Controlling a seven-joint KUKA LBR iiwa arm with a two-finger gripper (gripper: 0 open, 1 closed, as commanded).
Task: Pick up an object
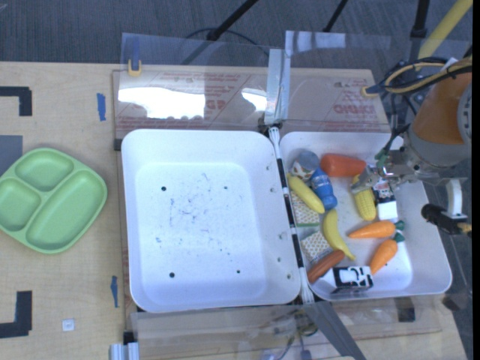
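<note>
**Over the right bin, near its far right side**

My fingers [381, 177] hang over the right bin [431, 276], close to its right wall and toward the far edge. I cannot tell whether they are wide or narrow; the tips blur into the clutter beneath them, and I see nothing clearly between them.

Right under and just beside me sits a small yellow corn cob [364, 203], with a white block [387, 210] touching its right side. Toward the far edge lies a red-orange pepper [343, 164], and left of it a blue bottle [321, 186] beside a grey lump [306, 160]. Two bananas run along the bin's left wall: one [304, 193] toward the far end, the other [334, 235] nearer the middle. A carrot [373, 230] lies across the centre right, a second carrot [382, 256] tilts below it, and a reddish sausage [326, 264] rests near the front left corner beside a black-and-white item [351, 277].

The left bin [142, 156] shows faint blue scribbles on its floor. A green divided plate [49, 199] sits on the surface [60, 291], well apart at the left edge.
</note>
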